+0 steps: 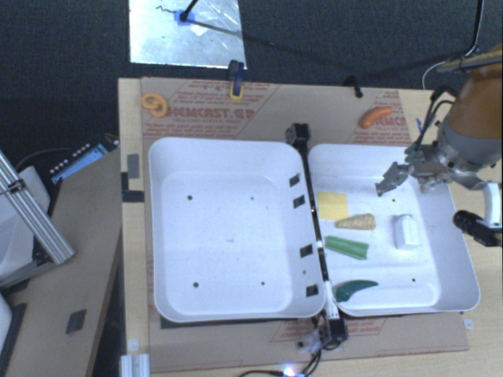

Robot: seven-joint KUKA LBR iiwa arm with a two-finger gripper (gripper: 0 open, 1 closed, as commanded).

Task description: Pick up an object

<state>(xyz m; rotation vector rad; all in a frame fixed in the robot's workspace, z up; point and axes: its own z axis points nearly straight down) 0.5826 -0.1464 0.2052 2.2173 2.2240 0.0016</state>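
1. Your gripper [391, 181] hangs over the upper middle of the right bin [460, 250], with the arm [475, 124] entering from the frame's right edge. Whether its fingers are spread or pressed together, you cannot tell from this angle; nothing shows between them.

2. The candidates all lie in the right bin: a yellow block [332, 205] near the divider, a tan wedge [356, 223] just below it, a green stick [346, 247] under that, a dark green pod [355, 287] near the lower rim, and a white block [405, 231] toward the right. The left bin [228, 163] offers you no target.

3. The yellow block, wedge and stick sit close together. A descent aimed between them is likely to shove two pieces apart and close on neither.

4. Those three also lie near the divider. A finger coming down on that side may strike the bin wall or its black clips and stop short.

5. The white block is hard to tell from the white floor, so a misjudged edge would likely close the gripper beside it.

6. The wedge tapers and the pod curves; both look apt to squirt out of a pinch taken off-centre.

7. The gripper is not over any piece now, so a straight drop probably meets bare floor.
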